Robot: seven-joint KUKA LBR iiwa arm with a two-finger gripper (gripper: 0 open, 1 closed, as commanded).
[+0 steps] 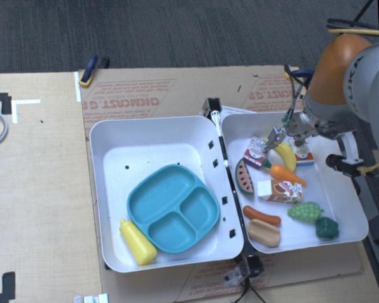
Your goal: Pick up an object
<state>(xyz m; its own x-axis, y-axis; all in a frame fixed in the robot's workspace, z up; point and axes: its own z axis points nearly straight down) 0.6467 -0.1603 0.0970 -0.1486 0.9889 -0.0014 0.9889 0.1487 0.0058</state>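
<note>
End effector (281,135) sits low over the back part of the right bin (344,200), arm entering from the table's right edge. Finger state: cannot tell, the tips are too small and cluttered against the objects beneath. Nothing visibly between them.

Right bin contents: banana (285,155) just beside the end effector tip, a crinkled snack packet (256,152) to its left, a blue-and-white box (304,156) on its right (partly under the wrist). Carrot (284,174) lies just in front of the banana. Watermelon slice (243,176) leans near the divider wall. A small white cube (263,188) touches a small carton (285,191). Toward the front: sausage (261,215), hot dog bun (264,233), green grapes (305,211), dark green pepper (326,228) in the front right corner.

Left bin (109,183): blue divided plate (173,208) at centre, yellow bottle (136,241) touching its front left rim.
</note>
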